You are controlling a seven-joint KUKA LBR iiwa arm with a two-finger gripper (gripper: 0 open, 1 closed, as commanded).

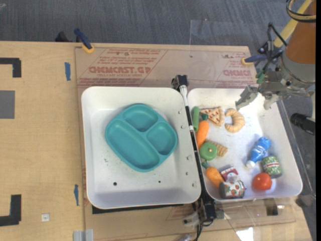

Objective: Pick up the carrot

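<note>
Orange against white plastic, the carrot point(202, 132) lies along the left wall of the right bin point(290, 149), its green top pointing toward the far rim, just beside a pizza slice point(213, 116) and a croissant point(234, 120). The gripper point(256, 98) hangs over the bin's far right corner, well apart from the carrot, its two fingers spread and grasping nothing; that stance suggests the approach to the target is not yet made.

The right bin holds the clutter: a round green-and-orange piece point(209, 150) near the carrot, a second small orange vegetable point(214, 174) toward the near rim, a red-and-white can point(231, 184), a tomato point(262, 181), a blue bottle point(258, 151) and a green patterned can point(271, 165). Being tucked against the wall, the carrot likely leaves little room for a finger on its left side, so a grasp across its width may be awkward.

The left bin point(95, 149) carries a teal divided plate point(141, 136), its three compartments bare. Both bins sit on a wooden surface point(35, 134).
</note>
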